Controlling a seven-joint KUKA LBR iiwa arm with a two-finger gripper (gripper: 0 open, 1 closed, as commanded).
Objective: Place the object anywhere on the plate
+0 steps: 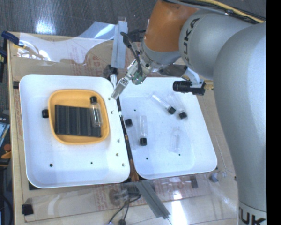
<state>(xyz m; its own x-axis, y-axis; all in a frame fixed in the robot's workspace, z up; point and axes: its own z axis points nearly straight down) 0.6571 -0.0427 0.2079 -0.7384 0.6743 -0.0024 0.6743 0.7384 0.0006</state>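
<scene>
yellow plate [61,97] holding one vial [95,111], three vials [143,124] in right bin [196,158]

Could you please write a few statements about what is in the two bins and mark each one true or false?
1. A clear vial with a black cap lies on the yellow plate in the left bin. True.
2. The plate sits in the right bin. False: it is in the left bin.
3. Several clear vials, such as one near the right bin's left side, lie in the right bin. True.
4. The pincer hangs over the far right corner of the right bin. False: it is above the strip where the two bins meet, near their far edge.
5. A loose black cap lies in the left bin beside the plate. True.
</scene>
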